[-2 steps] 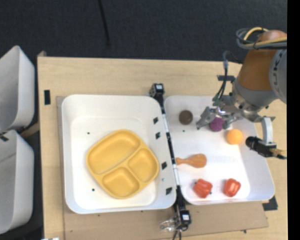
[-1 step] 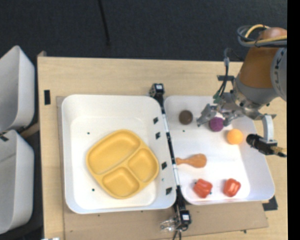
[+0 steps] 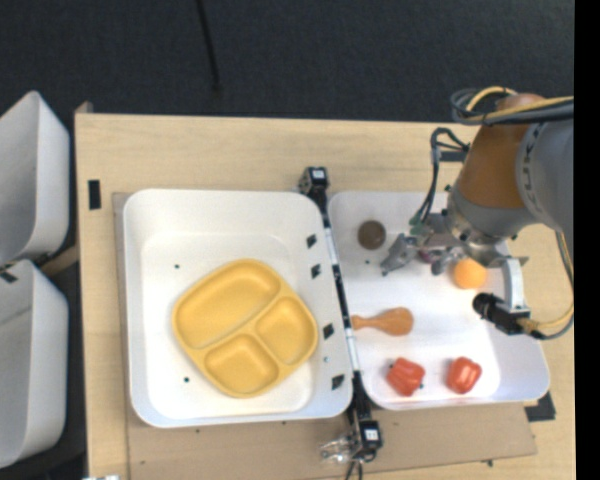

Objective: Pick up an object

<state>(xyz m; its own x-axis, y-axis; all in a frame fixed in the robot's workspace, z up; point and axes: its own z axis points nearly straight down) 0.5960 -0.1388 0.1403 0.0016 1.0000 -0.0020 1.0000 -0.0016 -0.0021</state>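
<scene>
Camera view: dark floor behind, wooden bench (image 3: 230, 153) bearing two white bins side by side. Left bin (image 3: 160, 228) holding a yellow divided tray (image 3: 245, 326), three compartments, all bare. Right bin (image 3: 515, 368) holding the candidates for picking: a small brown disc (image 3: 371, 235) near the far wall, an orange ball (image 3: 469, 273) on the arm's side, a tan drumstick-shaped piece (image 3: 383, 321) lying flat close to the wall shared with the left bin, and two red peppers (image 3: 406, 377) (image 3: 464, 373) side by side along the near wall. Arm (image 3: 500, 178) reaching in from the right, wrist over the far part of the right bin. Gripper (image 3: 412, 252) low over the white floor between disc and ball, fingers spread apart, nothing seen between them. Ball just beside the wrist body, apparently not in the grasp; disc near the finger on the tray side but apart from it. Every object resting on the bin floor, none lifted. Judgement on progress: approach made, grasp not achieved, lift not begun. Remaining: settling on a target, most likely disc or ball by nearness, closing on it, raising it clear. Height of fingertips above the floor not determinable from this angle.
</scene>
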